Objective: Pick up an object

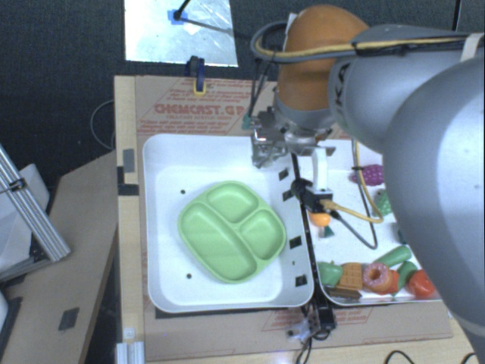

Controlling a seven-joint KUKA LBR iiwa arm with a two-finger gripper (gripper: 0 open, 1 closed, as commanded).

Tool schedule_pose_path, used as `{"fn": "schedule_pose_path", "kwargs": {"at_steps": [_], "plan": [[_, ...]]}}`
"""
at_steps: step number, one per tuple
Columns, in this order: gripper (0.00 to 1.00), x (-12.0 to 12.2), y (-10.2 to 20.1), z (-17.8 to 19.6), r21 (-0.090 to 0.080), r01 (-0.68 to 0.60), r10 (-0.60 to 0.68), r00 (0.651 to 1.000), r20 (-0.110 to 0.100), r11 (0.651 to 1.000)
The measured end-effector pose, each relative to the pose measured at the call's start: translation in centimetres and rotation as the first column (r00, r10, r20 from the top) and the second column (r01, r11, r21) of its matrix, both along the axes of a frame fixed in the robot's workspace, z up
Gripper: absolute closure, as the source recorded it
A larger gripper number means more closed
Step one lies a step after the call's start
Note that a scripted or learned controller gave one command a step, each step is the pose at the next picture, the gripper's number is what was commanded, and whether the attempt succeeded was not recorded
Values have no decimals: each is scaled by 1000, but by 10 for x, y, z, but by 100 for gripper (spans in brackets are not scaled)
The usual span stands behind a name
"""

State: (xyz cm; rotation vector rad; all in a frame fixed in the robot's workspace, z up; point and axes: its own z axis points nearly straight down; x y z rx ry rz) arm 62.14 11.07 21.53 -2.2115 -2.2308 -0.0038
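Hangs above the divider [303, 226] between the two white bins, near their far end: the grey arm [409, 105] with its orange band [314, 51], reaching in from the right. Ends in the gripper [265, 156], just over the far right corner of the left bin [163, 203]. Cannot tell whether open or closed, since the wrist and its metal fittings hide that from above; nothing seen held.

Holds only a green divided plate [231, 231] in the left bin, lying flat near the middle, well apart from the tool and nearer the camera. Three compartments, long axis running from far right to near left.

Crowded with small toy foods in the right bin [364, 296]: a purple bunch of grapes [370, 175] at the far side, a small orange piece [321, 220] close beside the divider, then a near-edge row with a green piece [329, 271], a waffle [350, 277], a pink donut [378, 277], a long green vegetable [389, 256] and a red one [421, 284].

Nearest pick, by judgement: the small orange piece, lying toward the camera and slightly right of the tool, across the divider. Calls for a short shift over the wall and then a descent. Risk of clipping the yellow cable [356, 212] that trails right beside it, or the divider clips.
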Motion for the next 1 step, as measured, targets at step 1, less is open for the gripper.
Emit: {"fn": "schedule_pose_path", "kwargs": {"at_steps": [1], "plan": [[100,13,2,9,-1,2,-2,1000,2,1000]]}}
